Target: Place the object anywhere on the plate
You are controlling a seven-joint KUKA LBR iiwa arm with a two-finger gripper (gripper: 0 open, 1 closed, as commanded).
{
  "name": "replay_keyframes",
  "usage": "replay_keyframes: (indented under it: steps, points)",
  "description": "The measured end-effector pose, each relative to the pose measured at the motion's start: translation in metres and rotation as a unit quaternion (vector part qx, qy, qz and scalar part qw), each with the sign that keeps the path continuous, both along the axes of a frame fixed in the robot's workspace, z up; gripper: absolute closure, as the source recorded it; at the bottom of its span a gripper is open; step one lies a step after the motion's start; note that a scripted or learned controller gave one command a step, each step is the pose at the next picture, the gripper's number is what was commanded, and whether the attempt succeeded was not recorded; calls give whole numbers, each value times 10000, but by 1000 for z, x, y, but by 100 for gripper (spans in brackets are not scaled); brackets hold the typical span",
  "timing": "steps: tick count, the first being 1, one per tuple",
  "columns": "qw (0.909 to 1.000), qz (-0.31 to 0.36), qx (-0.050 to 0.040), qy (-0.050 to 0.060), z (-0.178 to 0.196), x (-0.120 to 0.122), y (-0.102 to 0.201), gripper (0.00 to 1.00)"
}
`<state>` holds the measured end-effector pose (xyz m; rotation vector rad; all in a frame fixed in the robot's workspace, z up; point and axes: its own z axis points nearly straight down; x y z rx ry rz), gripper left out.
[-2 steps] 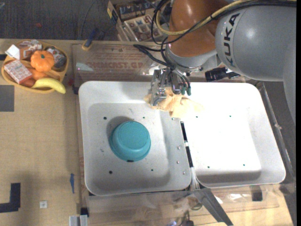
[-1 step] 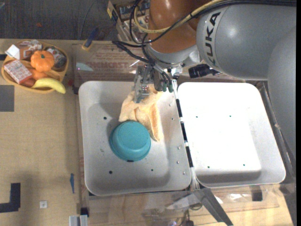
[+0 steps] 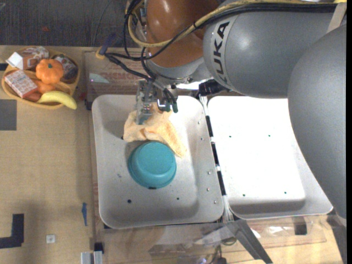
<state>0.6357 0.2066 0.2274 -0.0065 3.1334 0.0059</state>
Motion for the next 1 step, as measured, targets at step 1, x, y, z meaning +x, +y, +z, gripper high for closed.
replay_keyframes:
  steps: [1]
  points:
    - [10000, -1, 2, -4, 1, 0, 0, 0]
